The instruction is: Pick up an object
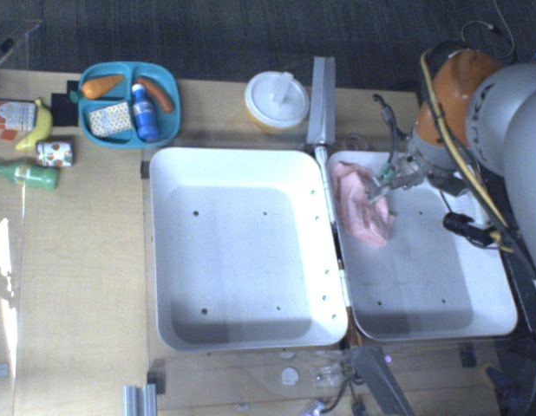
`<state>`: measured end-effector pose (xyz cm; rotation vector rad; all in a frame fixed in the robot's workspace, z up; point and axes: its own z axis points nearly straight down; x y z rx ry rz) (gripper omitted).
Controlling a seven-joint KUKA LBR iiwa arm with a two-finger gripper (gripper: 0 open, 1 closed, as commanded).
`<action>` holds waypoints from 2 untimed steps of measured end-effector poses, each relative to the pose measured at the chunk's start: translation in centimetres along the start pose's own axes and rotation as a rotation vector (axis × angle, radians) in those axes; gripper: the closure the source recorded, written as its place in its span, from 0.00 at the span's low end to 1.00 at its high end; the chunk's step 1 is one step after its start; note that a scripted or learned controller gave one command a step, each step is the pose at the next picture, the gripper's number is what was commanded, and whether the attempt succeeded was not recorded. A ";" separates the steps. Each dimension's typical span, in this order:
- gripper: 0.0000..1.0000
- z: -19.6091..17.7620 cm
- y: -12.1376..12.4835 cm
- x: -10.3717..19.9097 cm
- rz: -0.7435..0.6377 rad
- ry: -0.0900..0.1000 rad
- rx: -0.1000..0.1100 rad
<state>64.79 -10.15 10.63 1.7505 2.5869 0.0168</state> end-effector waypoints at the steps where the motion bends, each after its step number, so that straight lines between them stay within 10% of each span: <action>1: 1.00 1.4 1.9 -2.0 0.028 0.004 0.009; 2: 0.00 1.6 1.9 -1.2 0.024 0.022 0.019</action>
